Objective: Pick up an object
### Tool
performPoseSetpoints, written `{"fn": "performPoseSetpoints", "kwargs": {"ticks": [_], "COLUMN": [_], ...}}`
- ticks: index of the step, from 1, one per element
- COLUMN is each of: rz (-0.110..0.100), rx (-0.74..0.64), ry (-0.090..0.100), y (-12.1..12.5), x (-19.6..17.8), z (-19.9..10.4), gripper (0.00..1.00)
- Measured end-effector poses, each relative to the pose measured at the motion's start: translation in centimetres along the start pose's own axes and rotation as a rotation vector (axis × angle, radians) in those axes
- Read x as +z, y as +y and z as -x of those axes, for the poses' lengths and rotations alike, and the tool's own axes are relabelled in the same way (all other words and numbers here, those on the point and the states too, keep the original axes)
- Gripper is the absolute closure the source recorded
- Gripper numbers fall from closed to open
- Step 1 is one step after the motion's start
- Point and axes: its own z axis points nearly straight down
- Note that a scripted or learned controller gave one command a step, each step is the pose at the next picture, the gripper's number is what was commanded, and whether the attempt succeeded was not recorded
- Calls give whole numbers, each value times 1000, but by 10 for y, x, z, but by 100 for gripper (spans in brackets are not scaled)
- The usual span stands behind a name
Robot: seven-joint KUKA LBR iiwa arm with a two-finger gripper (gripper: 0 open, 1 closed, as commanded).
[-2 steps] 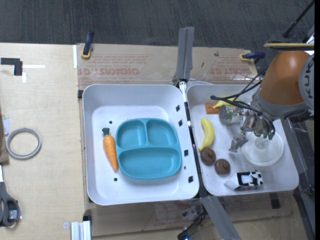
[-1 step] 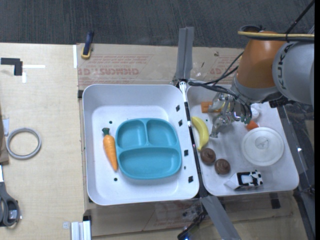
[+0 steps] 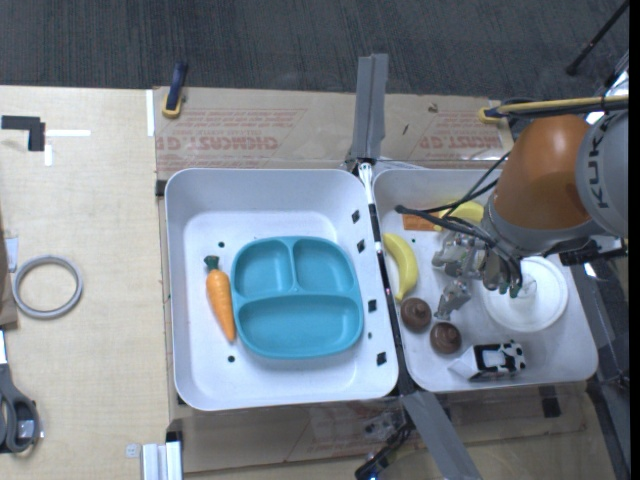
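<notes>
Camera view sets the pincer [image 3: 455,293] low over the right bin [image 3: 570,363], at the end of the grey arm with its orange band [image 3: 540,183] reaching in from the right. Whether its metal fingers are apart or together I cannot tell; nothing is visibly caught between them. Just below its tip lie two small round brown objects, one brown ball [image 3: 416,314] towards the bin's left wall and another [image 3: 445,338] slightly lower and to the right, both close to the tip. Left of the pincer a banana [image 3: 402,264] lies lengthwise along the divider. To its right a white round dish [image 3: 527,293] sits partly under the wrist. Near the front edge of the same bin lies a small black-and-white toy [image 3: 497,359].

Across the divider, the left bin [image 3: 185,268] carries a blue divided plate [image 3: 297,296] with three compartments, and an orange carrot [image 3: 220,300] lies just beside the plate's left rim, green top pointing away. Out on the pale surface [image 3: 80,368] to the far left lie a grey ring of tape [image 3: 45,286] and scissors [image 3: 18,418].
</notes>
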Motion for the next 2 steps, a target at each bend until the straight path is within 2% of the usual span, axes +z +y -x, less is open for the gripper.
{"fn": "performPoseSetpoints", "kwargs": {"ticks": [1, 2], "rz": [1, 1], "rx": [-167, -104], "ry": [0, 0], "y": [14, -69], "x": [0, 0], "z": [-16, -71], "gripper": [0, 0]}}
